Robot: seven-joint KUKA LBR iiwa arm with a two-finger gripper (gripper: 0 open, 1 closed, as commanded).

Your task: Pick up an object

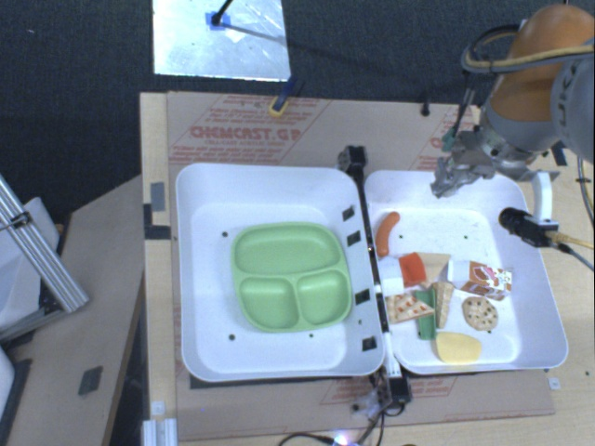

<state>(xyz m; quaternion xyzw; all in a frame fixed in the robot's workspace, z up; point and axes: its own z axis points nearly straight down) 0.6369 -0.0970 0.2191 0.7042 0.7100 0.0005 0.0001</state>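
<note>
The gripper (pixel 450 182) hangs over the far edge of the right bin (pixel 544 337); I cannot tell its grip. The toy sausage (pixel 387 233) and other play food lie unpicked. Nothing is picked up yet.

A divided tray (pixel 288 277) lies in the left bin (pixel 200 249); food pieces (pixel 437 300) cluster in the right bin's (pixel 535 328) near half

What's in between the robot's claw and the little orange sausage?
In the camera view, just bare white floor of the right bin lies between the gripper and the orange sausage. The other toy foods sit lower down, beyond the sausage.
</note>
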